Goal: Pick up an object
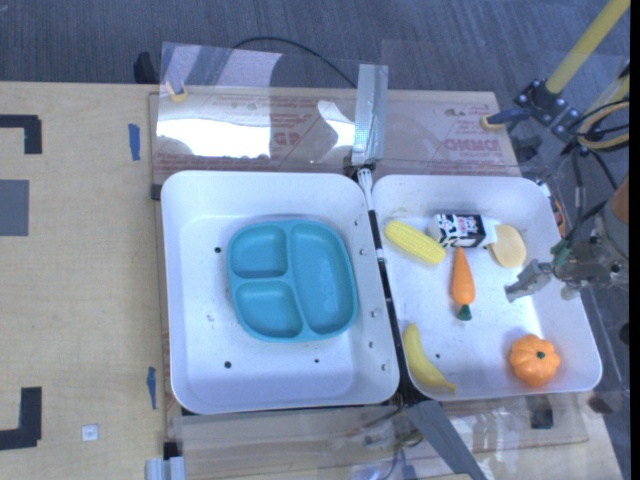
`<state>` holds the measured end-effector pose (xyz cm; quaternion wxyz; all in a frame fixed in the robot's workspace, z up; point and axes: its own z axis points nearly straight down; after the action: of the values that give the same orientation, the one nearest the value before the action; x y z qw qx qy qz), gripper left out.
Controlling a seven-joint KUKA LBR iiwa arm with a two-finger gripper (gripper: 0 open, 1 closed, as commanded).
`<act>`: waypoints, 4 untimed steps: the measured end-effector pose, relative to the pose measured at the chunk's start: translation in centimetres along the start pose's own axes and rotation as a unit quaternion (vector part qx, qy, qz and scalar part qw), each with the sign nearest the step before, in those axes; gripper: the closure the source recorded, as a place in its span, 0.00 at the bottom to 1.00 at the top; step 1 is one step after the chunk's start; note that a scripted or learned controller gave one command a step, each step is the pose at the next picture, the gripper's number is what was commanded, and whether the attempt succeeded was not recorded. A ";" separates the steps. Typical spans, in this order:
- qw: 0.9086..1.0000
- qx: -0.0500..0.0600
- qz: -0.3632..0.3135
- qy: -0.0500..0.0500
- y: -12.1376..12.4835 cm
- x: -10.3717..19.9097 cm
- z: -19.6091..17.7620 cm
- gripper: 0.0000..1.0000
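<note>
Wood bench, 2 white bins, 1 blue tray, 1 corn, 1 carrot, 1 banana, 1 pumpkin, gripper state unclear

Gripper low at the view's right edge, reaching leftward — grey finger angled down and to the left, tip at the near end. Nothing visible between the fingers. Metal wrist block just behind it to the right, dark cables looping above. Orange band of the arm barely showing at the far right — rest cut off by the frame.
</note>
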<state>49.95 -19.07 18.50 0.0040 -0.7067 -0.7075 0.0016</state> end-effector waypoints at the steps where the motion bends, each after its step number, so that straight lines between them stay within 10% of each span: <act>1: 0.983 -0.005 -0.182 -0.003 0.4 5.1 9.9 0.00; 2: 0.983 -0.008 -0.181 -0.004 0.6 5.0 9.0 1.00; 3: 0.996 -0.005 -0.085 -0.003 5.0 0.3 -0.6 1.00; 4: 0.992 -0.006 -0.126 -0.003 7.8 6.3 9.8 1.00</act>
<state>57.70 -12.75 8.68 -0.0024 -0.6119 -0.7909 -0.0011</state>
